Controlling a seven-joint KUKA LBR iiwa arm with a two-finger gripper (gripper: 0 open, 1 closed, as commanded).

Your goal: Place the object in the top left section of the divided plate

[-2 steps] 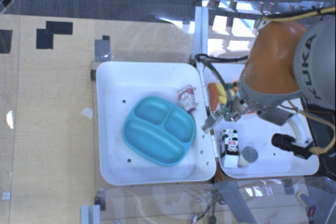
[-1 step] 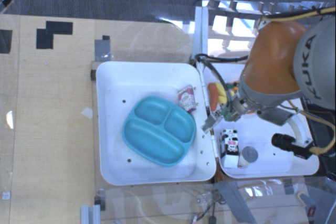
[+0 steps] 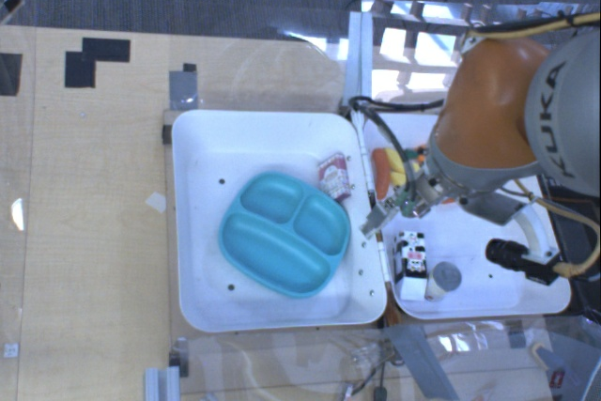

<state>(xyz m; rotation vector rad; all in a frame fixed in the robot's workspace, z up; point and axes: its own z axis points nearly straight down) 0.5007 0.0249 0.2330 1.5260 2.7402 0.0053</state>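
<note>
Looming nearest the lens at the right of the frame, the grey arm (image 3: 563,122) with its orange band (image 3: 488,103) reaches in over the right-hand bin; its bulk covers much of that bin's upper half. Wooden counter (image 3: 84,230) fills the left and centre of the frame, with black marks near its upper left corner. Left bin (image 3: 197,296), white and shallow, sits at frame centre. Right bin (image 3: 488,296), also white, lies just beside it, the two rims meeting along a central line. Divided plate (image 3: 285,233), turquoise with three sections, rests tilted in the middle of the left bin. Gripper (image 3: 406,198) hangs low at the left end of the arm, over the right bin close to the shared rim; whether the jaws are spread or pressed together cannot be told, as cables and the wrist obscure them. Red-and-white packet (image 3: 334,177) lies in the left bin just beyond the plate's upper right edge, near the rim. Orange-and-yellow object (image 3: 389,167) lies in the right bin, immediately above the gripper. Black-and-white item (image 3: 410,254) and a grey cap (image 3: 446,277) lie lower in the right bin.
</note>
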